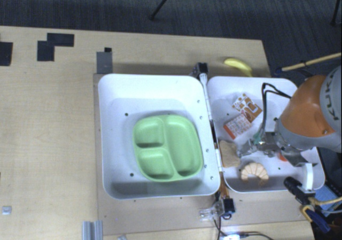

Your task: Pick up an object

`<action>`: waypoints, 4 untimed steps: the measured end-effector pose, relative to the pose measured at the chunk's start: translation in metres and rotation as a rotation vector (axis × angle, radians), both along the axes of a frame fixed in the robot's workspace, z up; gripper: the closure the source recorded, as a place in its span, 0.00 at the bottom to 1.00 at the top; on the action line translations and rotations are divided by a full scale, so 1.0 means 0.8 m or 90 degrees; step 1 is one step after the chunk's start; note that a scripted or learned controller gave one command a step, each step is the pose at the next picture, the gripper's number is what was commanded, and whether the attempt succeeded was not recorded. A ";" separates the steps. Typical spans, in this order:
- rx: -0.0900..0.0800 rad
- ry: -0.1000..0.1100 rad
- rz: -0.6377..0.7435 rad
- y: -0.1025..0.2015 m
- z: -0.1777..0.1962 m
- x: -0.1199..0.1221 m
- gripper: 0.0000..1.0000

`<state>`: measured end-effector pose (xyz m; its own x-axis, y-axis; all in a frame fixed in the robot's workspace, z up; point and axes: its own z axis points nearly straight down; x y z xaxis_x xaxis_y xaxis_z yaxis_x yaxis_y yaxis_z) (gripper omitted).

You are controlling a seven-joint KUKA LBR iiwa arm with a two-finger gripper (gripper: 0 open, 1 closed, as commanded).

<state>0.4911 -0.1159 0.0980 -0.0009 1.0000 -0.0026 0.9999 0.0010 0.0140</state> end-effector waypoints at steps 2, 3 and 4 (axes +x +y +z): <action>0.000 -0.002 0.001 0.001 0.013 0.002 0.00; 0.000 -0.005 0.002 0.001 0.026 0.004 1.00; 0.000 -0.004 0.002 0.001 0.026 0.004 0.00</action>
